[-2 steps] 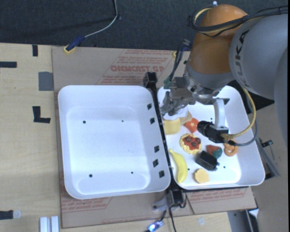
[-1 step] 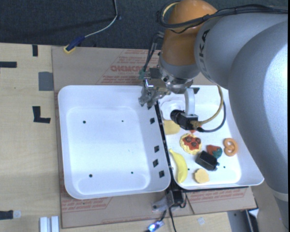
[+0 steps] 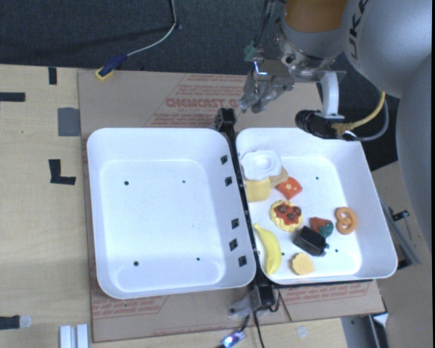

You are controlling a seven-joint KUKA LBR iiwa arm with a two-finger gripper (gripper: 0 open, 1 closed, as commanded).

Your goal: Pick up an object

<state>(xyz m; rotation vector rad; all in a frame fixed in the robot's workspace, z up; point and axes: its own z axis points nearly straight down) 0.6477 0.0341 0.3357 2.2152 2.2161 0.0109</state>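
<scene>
Scene: a bench seen from above at a slant, with two shallow white bins side by side on a cardboard sheet [image 3: 196,104].
Left bin [image 3: 159,209]: plain white floor with a few small dark dots.
Right bin [image 3: 348,172]: holds all the small objects, gathered toward its left and lower part.
Objects, upper left of right bin: a white cup-like piece [image 3: 259,164], with a pale yellow block [image 3: 257,190] just below it and a red wedge [image 3: 288,188] to its right.
Objects, middle: a small toy pizza [image 3: 286,214] with red toppings.
Objects, lower: a banana [image 3: 270,246] near the wall between the bins, a black piece [image 3: 309,241], a round yellow piece [image 3: 302,264], and a pretzel [image 3: 345,220] further right.
Arm: grey with an orange band, reaching in from the upper right.
Gripper [image 3: 255,96]: hangs above the cardboard beyond the far edge of the bins, well apart from the objects. How far its fingers are parted cannot be told, and nothing can be seen in them.
</scene>
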